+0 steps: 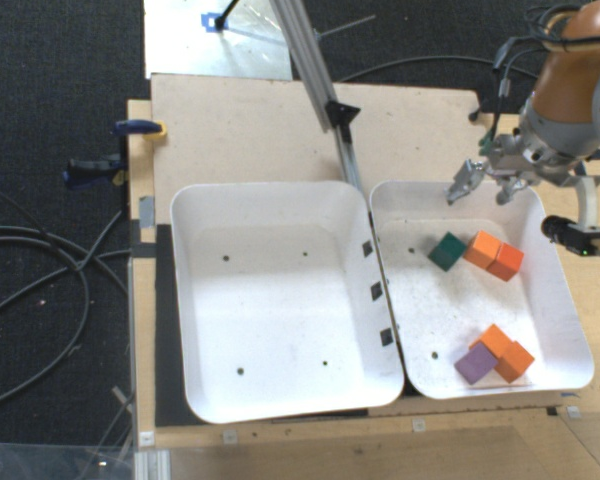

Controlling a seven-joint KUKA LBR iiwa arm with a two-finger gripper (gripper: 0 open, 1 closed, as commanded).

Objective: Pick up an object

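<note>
Two white bins side by side, no readable writing or brand marks anywhere. Gripper [487, 185] hangs over the right bin's [560, 298] far rim, fingers spread, nothing between them. Green block [446, 251] lies just below it on the bin floor, touching an orange block [494, 255]. Purple block [474, 362] and second orange block [506, 352] sit together near the front edge, well apart from the gripper. Left bin [190, 298] beside.

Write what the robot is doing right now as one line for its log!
phase: approach | gripper: open, holding nothing, above far edge of right bin | nearest: green block, orange block | near corner: purple block, orange pair
</note>
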